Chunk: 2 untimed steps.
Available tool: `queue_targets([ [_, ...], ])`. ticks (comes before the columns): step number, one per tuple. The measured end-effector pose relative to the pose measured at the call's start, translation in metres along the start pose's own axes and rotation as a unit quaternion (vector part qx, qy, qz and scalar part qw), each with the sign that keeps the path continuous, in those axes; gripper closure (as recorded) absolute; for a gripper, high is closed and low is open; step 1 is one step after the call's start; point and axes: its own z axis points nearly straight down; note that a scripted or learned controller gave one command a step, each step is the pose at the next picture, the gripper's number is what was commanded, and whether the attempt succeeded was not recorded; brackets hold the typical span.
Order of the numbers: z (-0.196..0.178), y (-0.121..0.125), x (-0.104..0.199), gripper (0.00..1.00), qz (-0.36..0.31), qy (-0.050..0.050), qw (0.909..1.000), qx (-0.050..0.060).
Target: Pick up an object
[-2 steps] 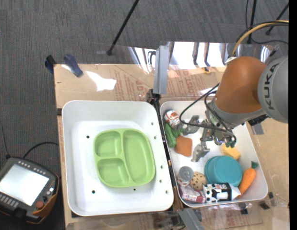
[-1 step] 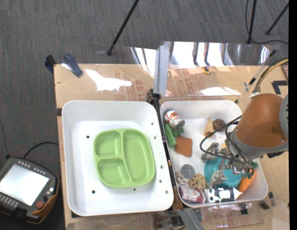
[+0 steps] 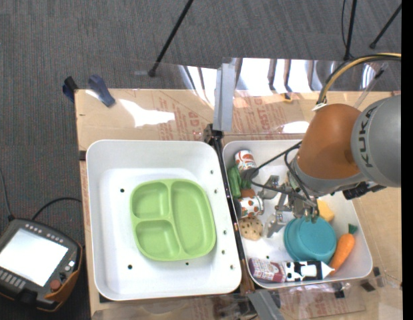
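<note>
The right bin (image 3: 363, 245) holds several small objects. Among them are a teal bowl (image 3: 310, 240), an orange carrot (image 3: 344, 248), a cookie (image 3: 251, 228), two small printed cans (image 3: 245, 159) (image 3: 250, 206) and a green piece (image 3: 233, 181). A black-and-white cow toy (image 3: 308, 270) and a red packet (image 3: 266, 269) lie by the front wall, and a yellow piece (image 3: 325, 211) sits behind the bowl. My gripper (image 3: 281, 213) hangs low over the bin's middle, between the cookie and the teal bowl, just at the bowl's left rim. Nothing visibly hangs from it.
The left bin (image 3: 106, 172) carries a green divided plate (image 3: 173, 219). The arm's orange band (image 3: 329, 149) and grey body cover the right bin's back right part. A tablet (image 3: 29, 255) sits on the floor at lower left. Tripod legs stand behind the bench.
</note>
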Motion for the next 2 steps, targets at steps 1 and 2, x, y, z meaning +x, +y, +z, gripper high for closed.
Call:
queue_targets([
  [1, -0.007, 0.001, 0.000, 1.00, -0.002, 0.003, 1.0000, 0.000],
  [2, 0.000, -0.054, -0.080, 1.00, -0.010, -0.001, 1.0000, 0.001],
])
